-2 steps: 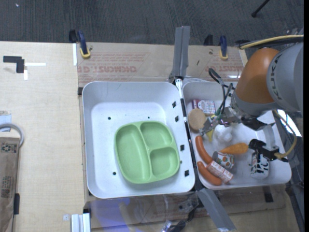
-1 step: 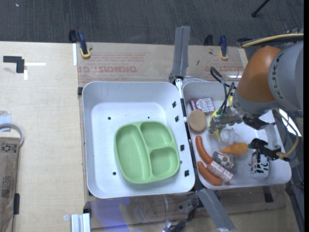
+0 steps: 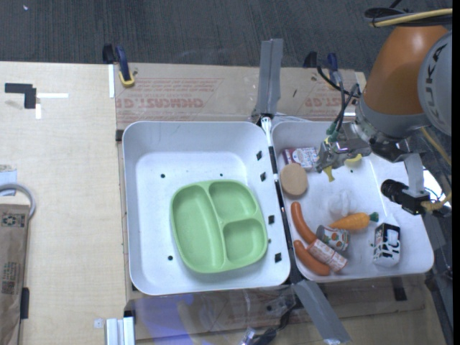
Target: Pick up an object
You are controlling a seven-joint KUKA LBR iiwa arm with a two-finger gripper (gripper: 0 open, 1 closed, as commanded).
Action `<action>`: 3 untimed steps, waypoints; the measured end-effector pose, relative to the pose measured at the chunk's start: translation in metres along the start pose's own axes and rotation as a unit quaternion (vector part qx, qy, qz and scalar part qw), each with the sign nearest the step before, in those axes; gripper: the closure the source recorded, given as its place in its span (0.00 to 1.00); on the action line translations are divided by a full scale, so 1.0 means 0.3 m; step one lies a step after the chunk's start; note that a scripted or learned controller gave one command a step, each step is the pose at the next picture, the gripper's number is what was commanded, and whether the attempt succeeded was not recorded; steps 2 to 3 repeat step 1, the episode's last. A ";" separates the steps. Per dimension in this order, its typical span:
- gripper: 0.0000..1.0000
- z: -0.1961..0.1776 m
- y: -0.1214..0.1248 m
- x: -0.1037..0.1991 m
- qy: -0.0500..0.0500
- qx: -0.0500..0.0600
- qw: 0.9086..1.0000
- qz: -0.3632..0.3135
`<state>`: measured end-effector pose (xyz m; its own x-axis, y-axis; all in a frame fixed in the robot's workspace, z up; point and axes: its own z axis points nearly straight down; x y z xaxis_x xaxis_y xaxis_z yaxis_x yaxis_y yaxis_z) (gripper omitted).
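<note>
Closest to cam, bottom of the right bin [image 3: 424, 261]: two sausages [image 3: 307, 246], a small can [image 3: 332, 238] and a black-white carton [image 3: 387, 244], all well below the gripper, packed tight w/ a toy carrot [image 3: 353, 221] just above them. Risk there: a grab lands on two items at once or shoves them into the bin wall & slips.

Mid bin, a round tan bun [image 3: 293, 180] sits below-left of the jaws, near but apart; a pink-white packet [image 3: 300, 157] lies just left of the jaws, prob the nearest pick target. Being flat, it could slide under the fingers instead of lifting.

Gripper [image 3: 332, 158] hangs over the top-left corner of the right bin; can't tell if jaws are spread or closed, nothing seen between them. Close to the bin divider, so a descent here may clip the rim.

Left bin [image 3: 144, 192] w/ green divided tray [image 3: 219, 225] sits well to the jaws' left, out of play
</note>
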<state>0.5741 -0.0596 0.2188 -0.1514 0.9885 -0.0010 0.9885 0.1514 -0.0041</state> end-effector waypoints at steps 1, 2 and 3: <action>1.00 -0.020 0.002 -0.002 0.000 0.003 1.000 -0.001; 1.00 -0.020 0.002 -0.002 0.000 0.003 1.000 -0.001; 1.00 -0.020 0.002 -0.002 0.000 0.003 1.000 -0.001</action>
